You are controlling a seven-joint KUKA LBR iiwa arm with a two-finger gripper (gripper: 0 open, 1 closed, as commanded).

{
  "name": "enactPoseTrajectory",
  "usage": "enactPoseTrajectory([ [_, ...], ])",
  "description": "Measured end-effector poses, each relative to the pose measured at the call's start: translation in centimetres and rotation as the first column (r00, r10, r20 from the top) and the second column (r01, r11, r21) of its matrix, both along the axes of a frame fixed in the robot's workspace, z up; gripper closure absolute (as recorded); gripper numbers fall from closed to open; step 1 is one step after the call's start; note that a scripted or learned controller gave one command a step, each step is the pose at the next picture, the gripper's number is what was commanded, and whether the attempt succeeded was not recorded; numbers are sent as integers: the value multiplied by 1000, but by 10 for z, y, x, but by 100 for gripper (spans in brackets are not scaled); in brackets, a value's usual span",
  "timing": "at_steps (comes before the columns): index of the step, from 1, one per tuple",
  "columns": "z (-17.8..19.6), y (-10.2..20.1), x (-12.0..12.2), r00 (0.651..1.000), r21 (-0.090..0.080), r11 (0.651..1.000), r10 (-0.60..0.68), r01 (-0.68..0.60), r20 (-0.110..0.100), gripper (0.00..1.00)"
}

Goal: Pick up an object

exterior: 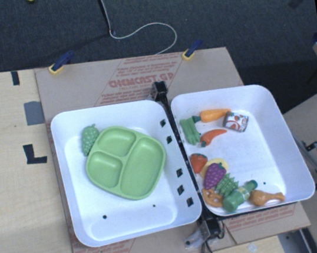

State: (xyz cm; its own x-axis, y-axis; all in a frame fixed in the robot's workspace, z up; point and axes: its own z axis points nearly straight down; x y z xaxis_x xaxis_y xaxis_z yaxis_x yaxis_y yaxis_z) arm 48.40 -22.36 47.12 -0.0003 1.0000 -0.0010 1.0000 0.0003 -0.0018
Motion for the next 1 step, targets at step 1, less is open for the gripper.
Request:
enactPoseTrajectory([
  [1,-29,0,0,1000,0,1000,0,0,0,100],
])
